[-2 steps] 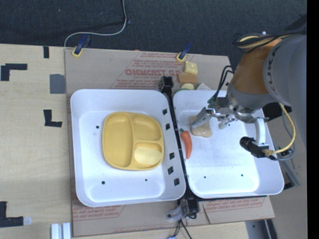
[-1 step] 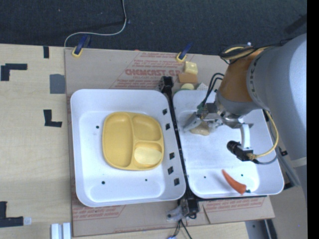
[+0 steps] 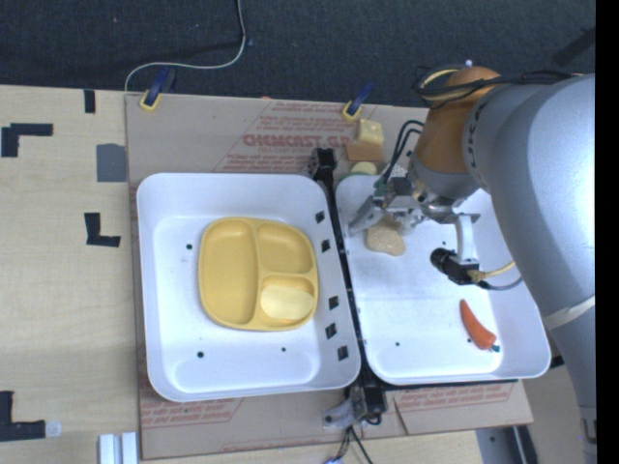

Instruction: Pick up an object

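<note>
A beige lump (image 3: 388,243) lies in the right bin (image 3: 426,356) near its back left corner. My gripper (image 3: 389,217) hangs directly over the lump's back edge, very close to it, and I cannot make out whether they touch. An orange carrot-like piece (image 3: 477,324) lies toward the front right of the same bin, well apart from the gripper. In the left bin (image 3: 164,288) a yellow divided plate (image 3: 237,259) carries a pale yellow rounded piece (image 3: 286,301) in its front right compartment.
A tan block (image 3: 367,139) and a small pale round thing (image 3: 363,169) sit just behind the right bin on the cardboard. Black clips line the divider (image 3: 334,249) between the bins. The grey arm covers the right bin's back right part.
</note>
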Robot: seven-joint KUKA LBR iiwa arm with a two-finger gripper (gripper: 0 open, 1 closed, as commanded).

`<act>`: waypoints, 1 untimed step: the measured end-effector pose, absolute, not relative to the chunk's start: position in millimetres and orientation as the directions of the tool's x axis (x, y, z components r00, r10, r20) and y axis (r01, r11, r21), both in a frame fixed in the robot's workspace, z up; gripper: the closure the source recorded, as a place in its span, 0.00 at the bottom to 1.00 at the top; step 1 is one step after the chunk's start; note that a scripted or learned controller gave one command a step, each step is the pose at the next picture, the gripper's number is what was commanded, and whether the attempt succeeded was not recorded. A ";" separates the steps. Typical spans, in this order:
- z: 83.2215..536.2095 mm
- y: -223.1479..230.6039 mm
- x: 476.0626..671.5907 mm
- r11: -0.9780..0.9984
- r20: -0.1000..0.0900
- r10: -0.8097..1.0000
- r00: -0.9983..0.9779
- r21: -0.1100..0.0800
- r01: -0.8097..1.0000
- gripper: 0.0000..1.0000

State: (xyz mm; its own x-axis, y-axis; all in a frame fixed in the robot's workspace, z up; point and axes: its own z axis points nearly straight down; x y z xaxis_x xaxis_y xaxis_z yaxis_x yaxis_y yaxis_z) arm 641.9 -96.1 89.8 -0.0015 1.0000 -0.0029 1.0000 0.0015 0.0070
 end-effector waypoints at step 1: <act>90.2 -104.6 661.9 0.004 0.001 1.000 -0.004 0.007 1.000 0.00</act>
